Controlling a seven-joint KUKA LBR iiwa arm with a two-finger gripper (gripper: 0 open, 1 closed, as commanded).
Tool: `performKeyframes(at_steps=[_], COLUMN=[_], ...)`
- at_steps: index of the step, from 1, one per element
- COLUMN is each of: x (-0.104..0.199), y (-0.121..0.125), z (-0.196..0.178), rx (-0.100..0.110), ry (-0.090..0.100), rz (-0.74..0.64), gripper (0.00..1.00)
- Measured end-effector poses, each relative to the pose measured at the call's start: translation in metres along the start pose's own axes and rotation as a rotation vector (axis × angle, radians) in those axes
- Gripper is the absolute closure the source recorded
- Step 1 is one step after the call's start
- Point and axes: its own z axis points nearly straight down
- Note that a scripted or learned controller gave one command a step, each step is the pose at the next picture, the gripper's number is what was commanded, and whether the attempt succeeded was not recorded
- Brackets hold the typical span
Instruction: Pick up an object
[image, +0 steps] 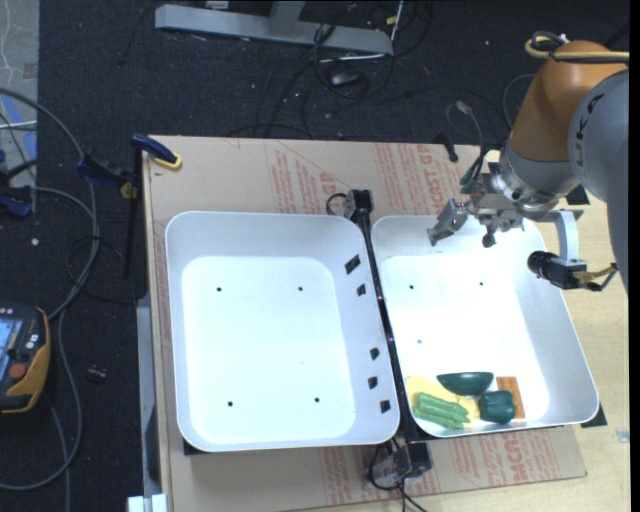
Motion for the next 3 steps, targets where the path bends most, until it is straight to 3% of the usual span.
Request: performKeyframes(at_steps=[1, 3], x=[0.0, 0.001], y=[0.002, 0.011], z=[-0.005, 0.103], rx=[-0.008, -0.004], ry=[-0.001, 0.0], rz=[-0.001, -0.001], gripper=[0.0, 0.0])
